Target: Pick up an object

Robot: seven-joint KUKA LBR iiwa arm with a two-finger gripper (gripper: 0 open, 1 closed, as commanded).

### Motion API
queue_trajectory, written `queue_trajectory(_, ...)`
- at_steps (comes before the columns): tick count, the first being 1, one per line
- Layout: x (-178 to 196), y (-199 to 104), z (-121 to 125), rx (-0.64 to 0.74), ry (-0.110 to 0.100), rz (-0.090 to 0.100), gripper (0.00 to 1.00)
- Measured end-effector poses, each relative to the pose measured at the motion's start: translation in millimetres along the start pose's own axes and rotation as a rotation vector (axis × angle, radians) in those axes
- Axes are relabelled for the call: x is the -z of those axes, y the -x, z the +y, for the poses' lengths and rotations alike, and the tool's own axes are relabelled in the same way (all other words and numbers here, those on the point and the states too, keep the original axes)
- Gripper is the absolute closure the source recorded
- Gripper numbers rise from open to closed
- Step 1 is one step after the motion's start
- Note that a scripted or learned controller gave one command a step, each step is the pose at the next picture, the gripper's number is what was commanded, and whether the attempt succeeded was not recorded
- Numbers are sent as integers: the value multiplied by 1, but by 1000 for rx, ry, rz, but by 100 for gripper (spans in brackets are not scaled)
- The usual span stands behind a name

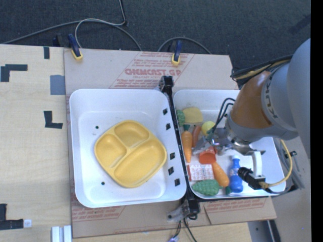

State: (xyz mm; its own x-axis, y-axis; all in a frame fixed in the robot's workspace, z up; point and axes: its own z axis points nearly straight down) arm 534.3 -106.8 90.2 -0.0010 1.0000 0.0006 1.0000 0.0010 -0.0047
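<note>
The gripper (212, 141) was down in the right bin (275, 158), buried among the toys, and from where I stood I could not tell how it was set or whether it had anything. The arm (267, 107) came in from the right, grey bulk with that orange band over the wrist, covering the upper middle of the bin.

Right around the tool sat the clutter. A red piece (207, 158) lay just under it, touching an orange carrot (220, 173) that slanted down toward the front wall. Another carrot (187, 145) stood along the left wall, close by the tool. Above that, a yellow toy (192, 115) rested near the back corner, with a small green bit (180, 117) beside it. A red-and-white packet (200, 172) lay flat near the front, and a green knobbly toy (206, 187) sat below it against the front wall. A blue bottle (235, 177) lay to the right of the carrot.

Over in the left bin (83, 150), well apart from all that, a yellow divided plate (130, 153) sat alone, tilted a bit in the middle.

Both bins rested on cardboard (146, 72), held at the back by two clamps (74, 48).
</note>
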Motion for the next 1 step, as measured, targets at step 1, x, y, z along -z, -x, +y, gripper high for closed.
queue_trajectory(1, 7, -1, 0, 1, -5, 2, 100)
